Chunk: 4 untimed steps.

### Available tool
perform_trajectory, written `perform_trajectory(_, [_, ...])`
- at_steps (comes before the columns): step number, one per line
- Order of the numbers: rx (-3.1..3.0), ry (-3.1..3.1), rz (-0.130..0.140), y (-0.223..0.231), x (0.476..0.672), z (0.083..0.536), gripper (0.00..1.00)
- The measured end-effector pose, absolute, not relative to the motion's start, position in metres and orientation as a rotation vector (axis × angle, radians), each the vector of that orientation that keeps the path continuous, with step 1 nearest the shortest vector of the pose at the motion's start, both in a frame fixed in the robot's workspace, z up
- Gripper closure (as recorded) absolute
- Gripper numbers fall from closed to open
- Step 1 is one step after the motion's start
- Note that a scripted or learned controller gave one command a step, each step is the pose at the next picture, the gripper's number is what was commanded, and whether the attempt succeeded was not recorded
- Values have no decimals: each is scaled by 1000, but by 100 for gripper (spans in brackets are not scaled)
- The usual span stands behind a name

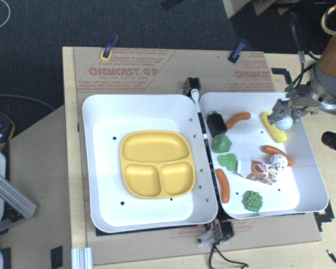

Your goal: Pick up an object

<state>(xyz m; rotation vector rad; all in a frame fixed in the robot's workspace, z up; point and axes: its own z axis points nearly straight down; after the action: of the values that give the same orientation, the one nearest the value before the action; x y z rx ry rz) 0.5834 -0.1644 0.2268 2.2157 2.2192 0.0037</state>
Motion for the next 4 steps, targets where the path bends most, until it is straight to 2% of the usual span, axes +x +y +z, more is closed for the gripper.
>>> perform_trajectory(1, [2216, 2230, 1, -100, 590, 224, 100])
perform_trajectory(2, [2213, 2227, 5, -54, 603, 231, 100])
perform_trajectory(3, [2224, 2224, -4, -53, 593, 215, 100])
perform_trajectory(4, [2217, 2221, 4, -49, 595, 231, 100])
